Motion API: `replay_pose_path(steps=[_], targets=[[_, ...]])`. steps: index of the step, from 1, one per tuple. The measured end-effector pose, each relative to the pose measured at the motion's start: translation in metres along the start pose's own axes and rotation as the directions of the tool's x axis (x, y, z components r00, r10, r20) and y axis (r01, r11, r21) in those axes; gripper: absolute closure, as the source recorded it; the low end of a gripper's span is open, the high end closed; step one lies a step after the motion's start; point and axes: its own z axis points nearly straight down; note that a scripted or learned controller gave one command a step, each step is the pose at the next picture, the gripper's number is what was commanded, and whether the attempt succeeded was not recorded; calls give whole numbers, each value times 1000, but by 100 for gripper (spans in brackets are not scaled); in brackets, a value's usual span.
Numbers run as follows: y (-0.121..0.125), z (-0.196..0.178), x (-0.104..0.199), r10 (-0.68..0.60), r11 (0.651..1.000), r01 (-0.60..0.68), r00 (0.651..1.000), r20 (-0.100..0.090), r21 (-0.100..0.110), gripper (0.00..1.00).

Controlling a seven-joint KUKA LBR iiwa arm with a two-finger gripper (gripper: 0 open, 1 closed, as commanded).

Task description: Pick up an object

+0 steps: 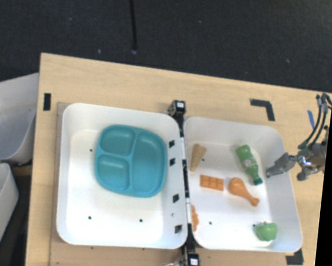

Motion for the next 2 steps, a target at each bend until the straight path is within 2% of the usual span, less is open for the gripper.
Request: replay_pose_path(steps=[1,2], targets=[[10,52,0,1,1000,-1,1000,0,3,0],[10,94,0,3,1000,-3,1000,0,3,0]])
